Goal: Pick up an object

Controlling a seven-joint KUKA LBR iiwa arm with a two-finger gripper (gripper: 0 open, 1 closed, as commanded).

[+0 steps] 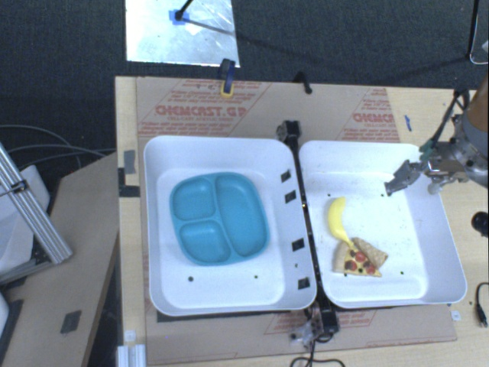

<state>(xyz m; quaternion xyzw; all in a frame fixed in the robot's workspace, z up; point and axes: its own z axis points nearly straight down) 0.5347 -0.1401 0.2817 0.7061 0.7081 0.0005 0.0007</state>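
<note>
- A blue divided plate (220, 218), with three compartments, is seen lying flat in the middle of the left bin (164, 167).
- The left bin is set on a cardboard sheet (199, 105) that covers the tabletop (92, 205); its right wall lies just beside the left wall of the right bin (439, 281).
- Black clips (290, 197) are seen along the seam between the two bins.
- A yellow banana (338, 219) is found in the right bin, left of its middle, lying roughly lengthwise with its lower tip touching a pizza slice (359, 258).
- The pizza slice, tan with red spots, lies flat just below and to the right of the banana.
- The claw (400, 179) is held over the upper right part of the right bin, above and to the right of the banana and well apart from it.
- Nothing is seen between the claw's fingers; whether they are apart or together cannot be told.
- The grey arm (466, 155) is seen reaching in from the right edge.
</note>
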